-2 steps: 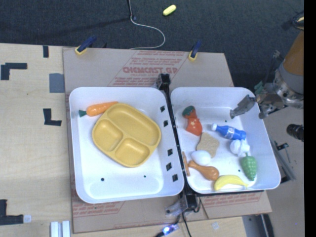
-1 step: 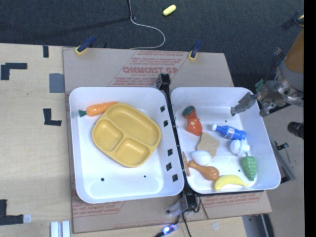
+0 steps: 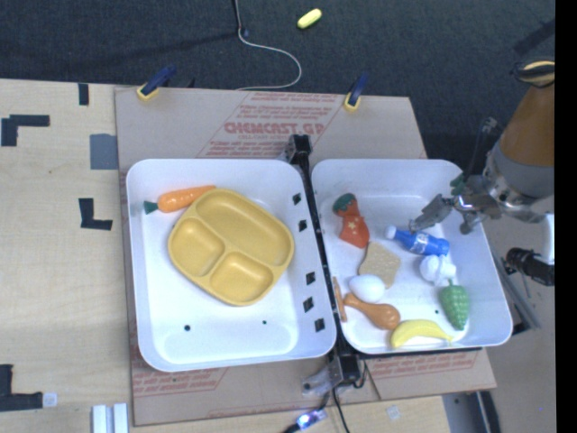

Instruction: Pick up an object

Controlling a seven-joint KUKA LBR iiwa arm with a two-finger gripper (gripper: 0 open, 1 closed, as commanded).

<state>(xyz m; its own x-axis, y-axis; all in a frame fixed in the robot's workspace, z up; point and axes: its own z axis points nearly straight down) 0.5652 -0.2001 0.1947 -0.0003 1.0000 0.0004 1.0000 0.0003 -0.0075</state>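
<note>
Yellow tray [image 3: 231,246], orange carrot [image 3: 185,198] — white bins [image 3: 162,332].

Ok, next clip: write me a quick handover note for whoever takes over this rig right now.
Hand: fingers spread open, holding nothing, above the right bin near its far right side, just beyond the blue bottle.
Right bin: strawberry, bread slice, egg, drumstick, banana, a green piece, a small white item.
Left bin: yellow divided tray, carrot.
Done: nothing lifted.
Left: close on one object, likely the bottle, and raise it.
</note>
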